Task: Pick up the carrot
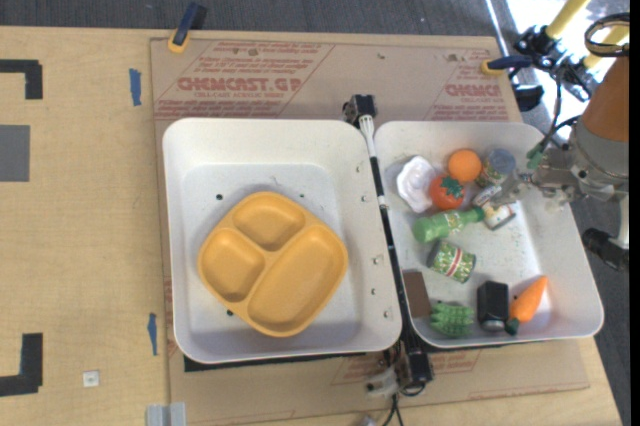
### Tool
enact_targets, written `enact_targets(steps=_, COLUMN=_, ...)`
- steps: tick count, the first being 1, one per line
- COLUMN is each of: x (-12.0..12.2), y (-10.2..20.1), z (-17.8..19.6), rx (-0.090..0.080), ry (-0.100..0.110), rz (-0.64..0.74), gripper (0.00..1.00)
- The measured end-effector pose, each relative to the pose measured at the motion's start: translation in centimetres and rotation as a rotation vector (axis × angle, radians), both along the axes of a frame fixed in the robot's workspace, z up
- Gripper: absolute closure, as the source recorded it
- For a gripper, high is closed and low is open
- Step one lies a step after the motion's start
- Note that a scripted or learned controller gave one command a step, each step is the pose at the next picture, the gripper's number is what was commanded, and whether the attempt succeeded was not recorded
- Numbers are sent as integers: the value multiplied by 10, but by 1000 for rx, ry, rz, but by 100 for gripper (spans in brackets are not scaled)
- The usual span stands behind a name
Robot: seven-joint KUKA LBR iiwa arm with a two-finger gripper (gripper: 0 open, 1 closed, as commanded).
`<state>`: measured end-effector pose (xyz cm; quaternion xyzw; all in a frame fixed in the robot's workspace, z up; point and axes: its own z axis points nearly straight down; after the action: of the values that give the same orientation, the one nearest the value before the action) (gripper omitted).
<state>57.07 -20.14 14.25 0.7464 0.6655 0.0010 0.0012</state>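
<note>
Nearest in the right bin (585,254), the carrot (530,298) lies close to the near right corner, its orange body slanting up to the right and its green end pointing down toward the near wall. A black block (492,304) sits just to its left, touching or almost touching it, and a green leafy toy (450,317) lies further left along the same wall. That leaves 2 tight sides, the block on the left and the bin wall on the near side, so a good grasp probably closes across the carrot's thick middle, at right angles to its slant, with the descent kept a little to the right to avoid pinching the block too.

Farther back, a small can (452,262) and a green vegetable (440,226) sit mid-bin, apart from the carrot and not in the way. Beyond them the gripper (510,194) hangs over the far half of the bin beside a red tomato (447,194) and an orange ball (463,164), well apart from the carrot. Whether it is released or clenched cannot be told at this slant, and nothing is seen held in it. The step in hand looks like the approach: it should travel toward the near right corner, staying high enough to clear the can, before lowering.

In the left bin (180,214) rests a yellow plate (272,262) with 3 compartments, irrelevant to this move.
</note>
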Motion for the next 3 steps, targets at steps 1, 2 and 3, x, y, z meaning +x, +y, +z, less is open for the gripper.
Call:
enact_targets(steps=1, x=23, y=34, z=1, rx=-1, ry=0, rz=34, gripper=0)
enact_targets(steps=2, x=35, y=55, z=-7, rx=-1, ry=1, rz=-114, gripper=0)
enact_targets(steps=3, x=92, y=48, z=-27, rx=-8, ry=23, rz=-7, gripper=0)
